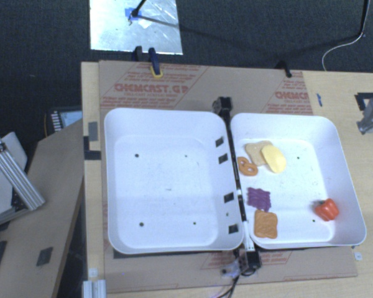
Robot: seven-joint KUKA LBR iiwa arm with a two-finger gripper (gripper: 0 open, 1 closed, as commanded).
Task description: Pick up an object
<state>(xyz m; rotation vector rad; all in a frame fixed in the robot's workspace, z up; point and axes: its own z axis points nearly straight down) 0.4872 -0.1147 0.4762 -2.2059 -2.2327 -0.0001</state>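
Claw of grey metal (372, 120) hangs at the bench's right edge, outside the bins; whether it is open or closed cannot be told. In the right shallow white plastic bin (345, 166), well apart from the claw, lie a red toy pepper (326, 209), a yellow oval piece (274, 158), a small orange pretzel (247, 166), a purple leafy piece (258, 198) and a brown waffle square (265, 224).

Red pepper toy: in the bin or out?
In. The red pepper toy lies on the floor of the right bin, near its right wall, apart from the other toys there.
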